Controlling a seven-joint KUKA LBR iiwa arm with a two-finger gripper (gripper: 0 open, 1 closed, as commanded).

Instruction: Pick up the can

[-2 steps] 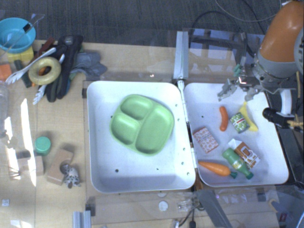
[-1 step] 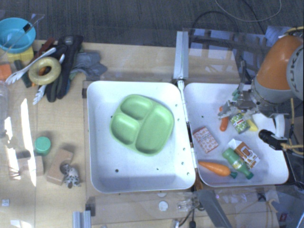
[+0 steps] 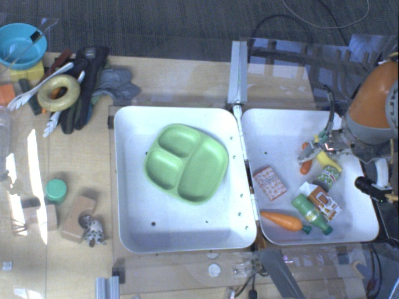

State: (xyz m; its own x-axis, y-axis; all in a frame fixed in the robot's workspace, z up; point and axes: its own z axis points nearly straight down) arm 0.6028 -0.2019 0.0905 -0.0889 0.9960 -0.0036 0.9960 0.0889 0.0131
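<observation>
- Gripper (image 3: pixel 325 143) sits low in the right bin (image 3: pixel 274 126), near its far right side; finger state not readable.
- Can (image 3: pixel 328 175), green-labelled, lies just below it, beside a yellow item (image 3: pixel 328 161).
- Judged step: approach, nothing lifted.
- Next: centre over the can, clear of the green bottle (image 3: pixel 310 213) and small carton (image 3: pixel 324 201).

Grey arm (image 3: pixel 373 129) entering from the right, capped by a broad rounded orange band (image 3: pixel 376 95) above the wrist — silvery metal gripper (image 3: pixel 325 142) at its tip, thin black cable (image 3: pixel 330 104) trailing alongside.
</observation>
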